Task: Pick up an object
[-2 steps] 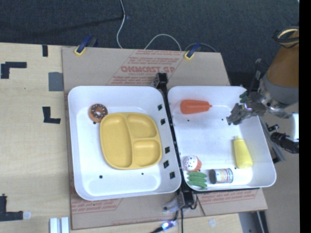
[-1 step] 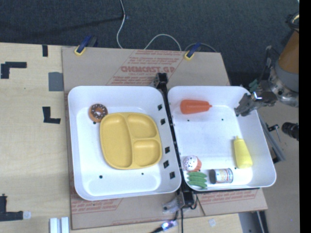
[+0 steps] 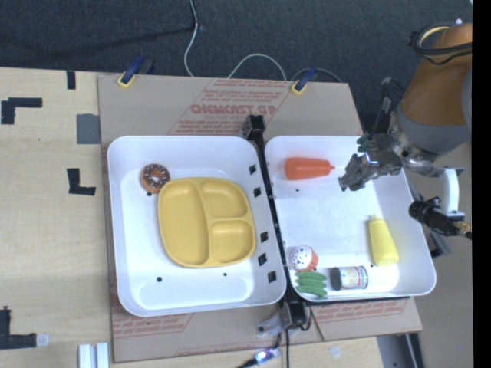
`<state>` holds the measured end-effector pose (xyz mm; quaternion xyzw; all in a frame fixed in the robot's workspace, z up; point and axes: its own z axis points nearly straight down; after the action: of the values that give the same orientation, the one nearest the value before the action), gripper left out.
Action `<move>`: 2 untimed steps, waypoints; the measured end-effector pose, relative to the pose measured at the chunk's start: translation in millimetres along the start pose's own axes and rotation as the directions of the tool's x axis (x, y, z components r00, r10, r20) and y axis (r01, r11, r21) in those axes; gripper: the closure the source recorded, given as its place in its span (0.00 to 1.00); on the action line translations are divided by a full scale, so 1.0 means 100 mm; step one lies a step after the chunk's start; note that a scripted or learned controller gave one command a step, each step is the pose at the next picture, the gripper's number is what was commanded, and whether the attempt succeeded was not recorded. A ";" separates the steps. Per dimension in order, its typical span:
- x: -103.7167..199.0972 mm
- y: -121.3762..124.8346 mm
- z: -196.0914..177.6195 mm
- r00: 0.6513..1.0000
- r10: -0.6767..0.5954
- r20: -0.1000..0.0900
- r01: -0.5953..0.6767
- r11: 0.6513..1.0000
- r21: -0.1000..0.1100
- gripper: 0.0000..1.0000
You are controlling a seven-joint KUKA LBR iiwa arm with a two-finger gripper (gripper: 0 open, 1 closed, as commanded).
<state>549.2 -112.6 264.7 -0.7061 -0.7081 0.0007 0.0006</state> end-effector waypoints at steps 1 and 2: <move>0.47 -0.05 0.19 1.000 0.001 0.000 -0.001 1.000 0.001 1.00; 0.98 -0.09 0.15 1.000 -0.001 -0.001 0.001 1.000 0.000 1.00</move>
<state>539.7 -15.0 249.3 -0.7058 -0.7085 0.0006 0.0011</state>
